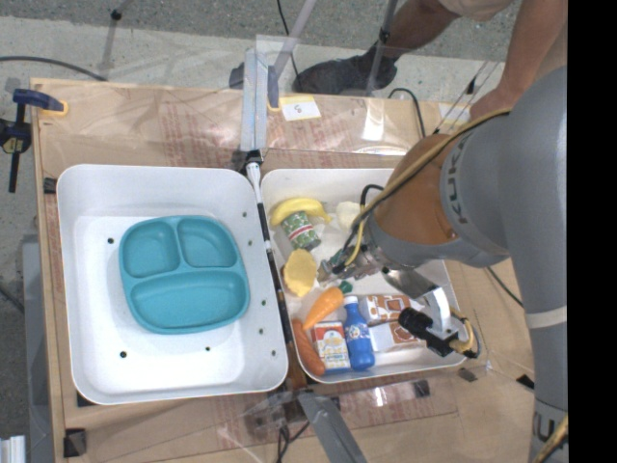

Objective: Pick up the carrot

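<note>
The gripper (pixel 339 266) is seen low over the right bin (pixel 323 177), at the end of the grey arm (pixel 501 191). How wide the gripper stands cannot be told from the view. The carrot (pixel 323 308) lies on the bin floor just below the gripper in the picture and slightly to its left, apart from it. Its long axis is set on a diagonal: the upper right end points toward the gripper and the lower left end points away from it, toward the bin's near wall. A yellow piece (pixel 300 273) lies just left of the gripper. A blue bottle (pixel 359 338) and a red and white box (pixel 331 346) are found beyond the carrot. A teal divided plate (pixel 183 273) rests in the left bin (pixel 69 258), well to the gripper's left.
</note>
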Action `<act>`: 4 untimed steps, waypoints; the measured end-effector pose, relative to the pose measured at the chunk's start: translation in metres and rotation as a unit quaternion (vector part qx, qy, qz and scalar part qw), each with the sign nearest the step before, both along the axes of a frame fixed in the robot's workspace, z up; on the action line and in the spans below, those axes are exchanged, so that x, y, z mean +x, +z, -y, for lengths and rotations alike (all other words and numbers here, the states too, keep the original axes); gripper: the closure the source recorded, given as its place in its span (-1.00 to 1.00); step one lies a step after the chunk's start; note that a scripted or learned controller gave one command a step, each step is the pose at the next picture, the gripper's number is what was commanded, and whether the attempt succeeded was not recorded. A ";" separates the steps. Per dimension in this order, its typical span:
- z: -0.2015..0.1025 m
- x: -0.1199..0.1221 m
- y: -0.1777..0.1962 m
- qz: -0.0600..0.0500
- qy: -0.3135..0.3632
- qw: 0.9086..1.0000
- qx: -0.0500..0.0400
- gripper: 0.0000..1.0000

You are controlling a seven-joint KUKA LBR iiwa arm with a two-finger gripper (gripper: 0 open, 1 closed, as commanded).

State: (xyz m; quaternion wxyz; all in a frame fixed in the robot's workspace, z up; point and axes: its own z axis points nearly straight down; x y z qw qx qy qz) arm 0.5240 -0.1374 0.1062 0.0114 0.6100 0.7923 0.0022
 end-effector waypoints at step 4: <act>0.002 -0.056 -0.009 -0.012 0.012 1.000 0.006 -1.00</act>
